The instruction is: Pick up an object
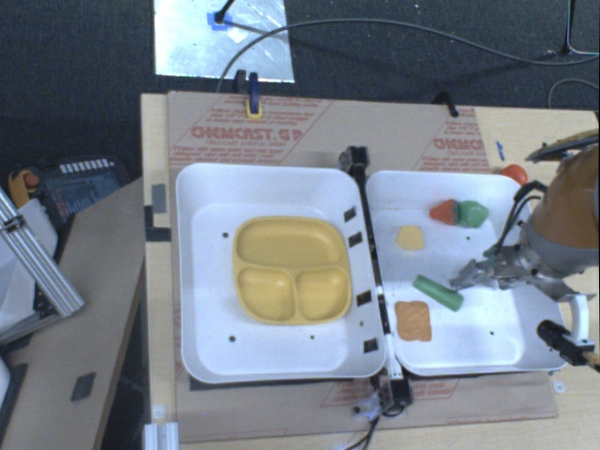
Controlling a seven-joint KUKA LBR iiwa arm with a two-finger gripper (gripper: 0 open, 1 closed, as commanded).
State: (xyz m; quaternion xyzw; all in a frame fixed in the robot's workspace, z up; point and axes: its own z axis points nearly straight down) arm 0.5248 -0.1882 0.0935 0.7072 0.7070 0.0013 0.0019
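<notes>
The right bin (487,343) holds several small items. A green cylinder (437,292) lies slantwise near its middle left. In front of it rests an orange-brown square piece (413,320). Farther back sit a small yellow disc (410,238) and a red and green piece (459,213). My gripper (467,276) hangs low over the bin, just right of the green cylinder's right end and very close to it. Nothing is seen held in it. The arm (567,218) reaches in from the right edge.
The left bin (202,279) bears a yellow divided plate (291,270). A black divider with clips (367,251) runs between the bins. A small orange thing (513,172) lies just beyond the right bin's far rim. Cables cross the dark floor behind the bench.
</notes>
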